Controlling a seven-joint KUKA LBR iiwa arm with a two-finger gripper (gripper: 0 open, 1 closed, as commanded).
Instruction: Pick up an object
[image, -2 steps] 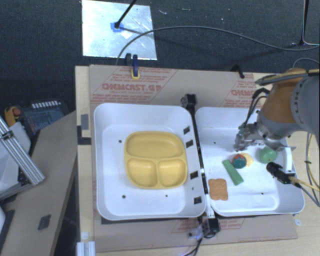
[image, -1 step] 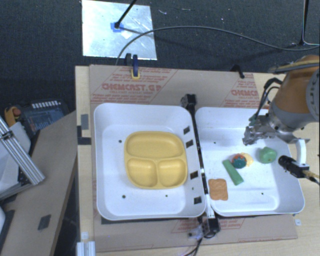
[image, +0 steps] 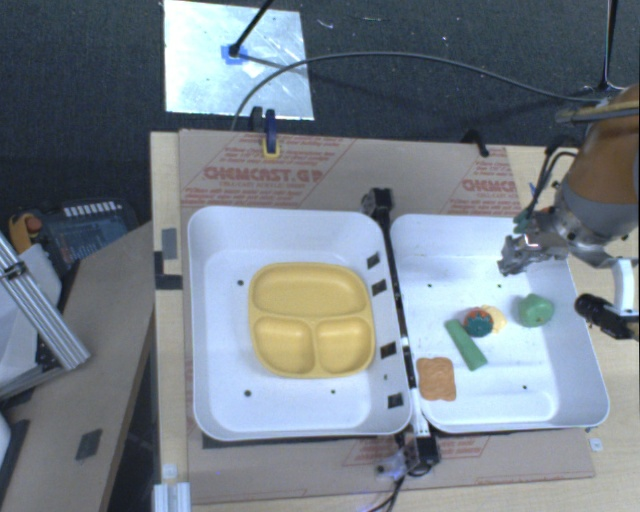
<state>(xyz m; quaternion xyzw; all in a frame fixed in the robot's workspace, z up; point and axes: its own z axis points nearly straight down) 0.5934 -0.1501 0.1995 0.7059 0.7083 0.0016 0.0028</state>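
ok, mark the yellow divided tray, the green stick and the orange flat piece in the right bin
yellow divided tray (image: 308, 318): camera view, on the ridge where its compartments meet.
green stick (image: 466, 343): camera view, mid-length of its body.
orange flat piece (image: 436, 378): camera view, centre of its top face.

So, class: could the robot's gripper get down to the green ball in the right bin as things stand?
Probably yes. The gripper hangs over the right bin, and the green ball lies just below it in the picture, apart from the green stick and the other pieces, with nothing lying over it.
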